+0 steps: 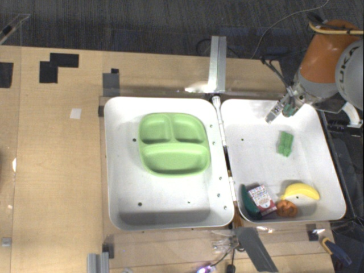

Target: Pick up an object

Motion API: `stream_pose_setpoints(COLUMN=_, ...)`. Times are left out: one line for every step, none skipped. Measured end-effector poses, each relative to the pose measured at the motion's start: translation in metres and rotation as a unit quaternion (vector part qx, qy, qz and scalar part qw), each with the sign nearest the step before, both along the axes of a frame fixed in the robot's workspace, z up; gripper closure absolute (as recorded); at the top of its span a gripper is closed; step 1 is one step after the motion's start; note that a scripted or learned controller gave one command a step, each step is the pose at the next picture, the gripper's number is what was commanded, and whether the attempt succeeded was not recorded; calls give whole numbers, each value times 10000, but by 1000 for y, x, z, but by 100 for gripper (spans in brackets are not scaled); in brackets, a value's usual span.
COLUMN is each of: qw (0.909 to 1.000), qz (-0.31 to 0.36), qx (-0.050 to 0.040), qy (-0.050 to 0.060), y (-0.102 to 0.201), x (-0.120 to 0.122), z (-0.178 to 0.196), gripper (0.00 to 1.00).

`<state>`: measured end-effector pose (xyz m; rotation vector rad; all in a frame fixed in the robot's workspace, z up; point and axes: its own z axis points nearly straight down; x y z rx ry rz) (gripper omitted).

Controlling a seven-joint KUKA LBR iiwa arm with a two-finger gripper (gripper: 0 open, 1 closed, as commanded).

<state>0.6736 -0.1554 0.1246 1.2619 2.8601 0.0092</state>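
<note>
On my feed the left bin (pixel 114 209) carries a green divided tray (pixel 172 143) near its middle. The right bin (pixel 250 152) holds the candidates: a banana (pixel 301 193), a small box (pixel 261 198) and a brown lump (pixel 287 208) crowd its near edge, while a green block (pixel 285 143) lies alone, easiest to reach. My end effector (pixel 282 108) hovers at the far edge; whether its fingers are apart, I cannot tell.

A: Where is there open room in the right bin (pixel 244 124)?

B: Its middle and left floor lie bare. A green block (pixel 285 143) sits alone toward the right wall, space all around it.

A: And the crowding?

B: The near edge: a banana (pixel 301 193), a small carton (pixel 262 198) and a dark green item (pixel 248 198) packed together. A green divided tray (pixel 173 143) fills the left bin's (pixel 122 169) centre.
</note>
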Motion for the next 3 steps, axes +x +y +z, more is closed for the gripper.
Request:
stream_pose_setpoints(qw=10000, qz=6, qx=16, qy=46, y=1, x=-2, z=-1, gripper=0)
stream_pose_setpoints(qw=9996, qz=-292, qx=-11, qy=18, y=-49, x=-50, z=-34, gripper=0)
stream_pose_setpoints(qw=9959, qz=-902, qx=8, qy=9, y=-50, x=-63, z=-34, gripper=0)
